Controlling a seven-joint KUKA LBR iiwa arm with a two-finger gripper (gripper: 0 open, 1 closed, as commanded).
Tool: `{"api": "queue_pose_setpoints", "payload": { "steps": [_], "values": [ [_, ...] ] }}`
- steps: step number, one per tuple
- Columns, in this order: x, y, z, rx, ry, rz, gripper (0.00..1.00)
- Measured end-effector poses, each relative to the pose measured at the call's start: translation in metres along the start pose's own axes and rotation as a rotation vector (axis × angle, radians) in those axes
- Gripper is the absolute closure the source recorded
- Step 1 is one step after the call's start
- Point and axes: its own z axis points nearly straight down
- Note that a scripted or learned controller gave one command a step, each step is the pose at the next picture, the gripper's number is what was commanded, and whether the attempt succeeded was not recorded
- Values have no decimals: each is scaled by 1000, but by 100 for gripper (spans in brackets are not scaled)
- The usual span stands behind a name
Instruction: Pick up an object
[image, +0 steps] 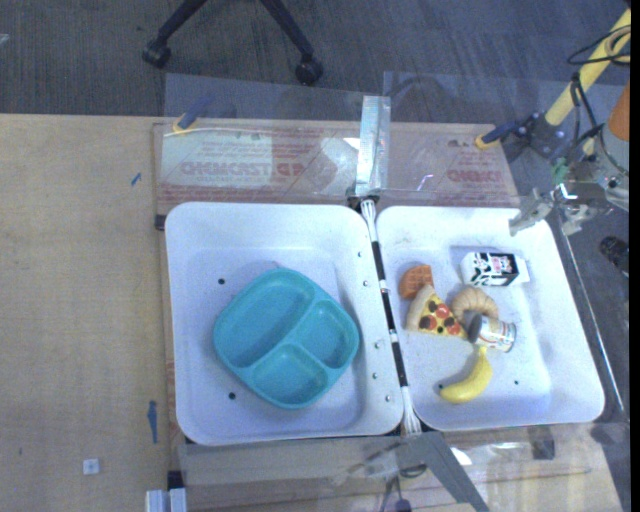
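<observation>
The right bin (560, 400) holds a small group of toy foods. A black-and-white milk carton (493, 268) lies near the back. An orange-brown piece (416, 279) sits beside a pizza slice (433, 315). A croissant (474, 301) touches a small silver can (492, 333), and a yellow banana (469, 380) lies in front of them. My gripper (545, 208) hovers over the bin's back right corner, apart from every item, with nothing seen in it.
The left bin (200, 400) bears a teal divided plate (286, 337). A ridge (385, 320) separates the bins. Cables and a yellow hose (570, 90) hang at the upper right. A chair base (240, 35) stands on the floor behind.
</observation>
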Motion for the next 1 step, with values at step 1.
{"api": "queue_pose_setpoints", "payload": {
  "steps": [1],
  "values": [
    [43,-30,102,-2,-1,-3,0]
  ]
}}
